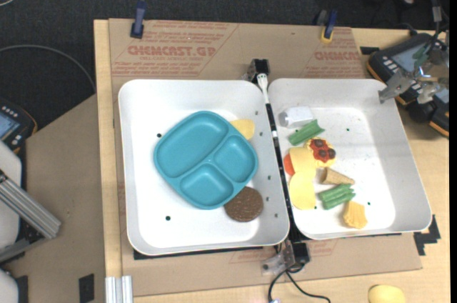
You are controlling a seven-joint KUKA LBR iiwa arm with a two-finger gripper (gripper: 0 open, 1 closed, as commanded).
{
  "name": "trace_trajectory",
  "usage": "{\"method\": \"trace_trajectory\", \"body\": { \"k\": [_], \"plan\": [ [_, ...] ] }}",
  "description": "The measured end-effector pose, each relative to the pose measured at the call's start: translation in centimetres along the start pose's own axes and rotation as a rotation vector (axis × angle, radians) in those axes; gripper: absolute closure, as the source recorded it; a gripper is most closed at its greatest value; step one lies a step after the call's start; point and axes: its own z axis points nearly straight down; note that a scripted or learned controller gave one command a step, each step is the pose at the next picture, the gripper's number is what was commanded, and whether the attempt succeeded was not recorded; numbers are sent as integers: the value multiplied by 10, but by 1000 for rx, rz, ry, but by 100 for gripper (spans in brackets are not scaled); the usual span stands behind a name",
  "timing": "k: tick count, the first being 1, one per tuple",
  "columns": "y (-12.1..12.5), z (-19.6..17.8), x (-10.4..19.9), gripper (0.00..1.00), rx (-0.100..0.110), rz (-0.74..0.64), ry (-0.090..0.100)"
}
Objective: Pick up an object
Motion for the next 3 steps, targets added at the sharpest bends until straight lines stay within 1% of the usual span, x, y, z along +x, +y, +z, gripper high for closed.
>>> {"method": "trace_trajectory", "body": {
  "k": [1,2,3],
  "plan": [
    [-50,-35,101,0,1,-15,8],
    [-96,125,122,0,20,-6,9],
    [-131,59,196,0,3,-12,7]
  ]
}}
